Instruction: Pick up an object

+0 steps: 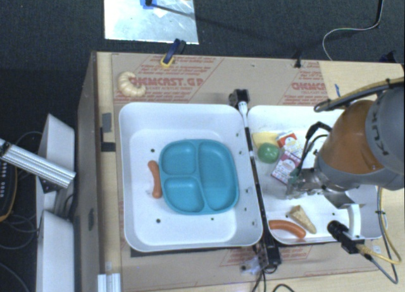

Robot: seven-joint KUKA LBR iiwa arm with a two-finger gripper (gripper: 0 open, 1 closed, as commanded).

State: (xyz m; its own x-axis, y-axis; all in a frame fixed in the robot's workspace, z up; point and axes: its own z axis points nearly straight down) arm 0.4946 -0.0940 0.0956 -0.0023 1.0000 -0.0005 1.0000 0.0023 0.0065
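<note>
Gripper [295, 186] sat low in the right bin [278, 120], mid-floor — finger state could not be told. Sausage [286, 228] and wedge [302, 218] lay near the front wall — untouched.

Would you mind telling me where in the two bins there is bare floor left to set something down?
Left bin: a bare strip behind the blue tray, another in front of it, and its left edge apart from the small sausage. Right bin: crowded; yellow piece, green ball, packet, wedge and sausage ring the tool.
</note>
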